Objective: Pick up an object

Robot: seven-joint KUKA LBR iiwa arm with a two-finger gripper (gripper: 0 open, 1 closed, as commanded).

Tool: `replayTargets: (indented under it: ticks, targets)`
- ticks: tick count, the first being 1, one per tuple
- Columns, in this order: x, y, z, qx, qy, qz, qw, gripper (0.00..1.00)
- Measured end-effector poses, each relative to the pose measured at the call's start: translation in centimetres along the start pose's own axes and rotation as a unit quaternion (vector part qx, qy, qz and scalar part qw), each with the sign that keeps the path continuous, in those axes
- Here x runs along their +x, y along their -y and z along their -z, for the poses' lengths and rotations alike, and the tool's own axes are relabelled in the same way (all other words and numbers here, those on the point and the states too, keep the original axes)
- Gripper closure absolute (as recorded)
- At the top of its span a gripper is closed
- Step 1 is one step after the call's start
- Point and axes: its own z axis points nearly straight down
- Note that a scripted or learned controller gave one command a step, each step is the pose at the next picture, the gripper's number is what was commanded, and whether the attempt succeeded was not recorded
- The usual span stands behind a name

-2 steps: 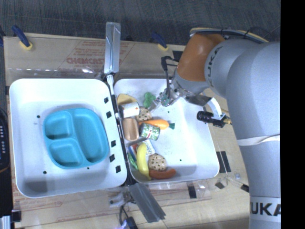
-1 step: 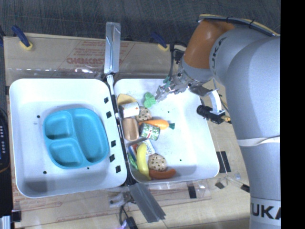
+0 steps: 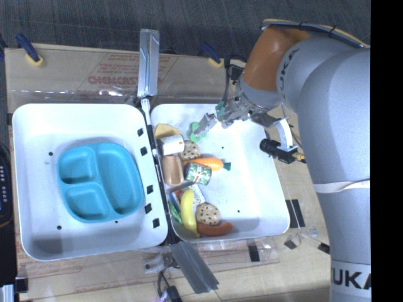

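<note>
Grey KUKA arm with its orange band (image 3: 271,58) looms nearest, reaching over the right white bin (image 3: 264,194); its two-finger gripper (image 3: 204,126) hangs near the bin's back edge, whether open or closed I cannot tell; toy foods, including a yellow plastic banana (image 3: 187,209) and orange carrot (image 3: 206,163), crowd the bin's left side; a blue sectioned plastic tray (image 3: 99,181) lies in the left white bin (image 3: 31,131).

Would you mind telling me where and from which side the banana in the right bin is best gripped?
I would grip the banana across its narrow middle, coming straight down from above. It lies flat, lengthwise along the bin's left wall, with a cookie close on its right and a sausage at its lower end, so the fingers would probably need to close left to right in tight gaps.
</note>
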Motion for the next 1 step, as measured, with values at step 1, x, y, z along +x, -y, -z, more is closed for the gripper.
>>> replayTargets:
  ticks: [1]
  targets:
    - [-3.34, 7.01, -4.23, 0.002, -0.001, -0.093, 0.9957, 0.0]
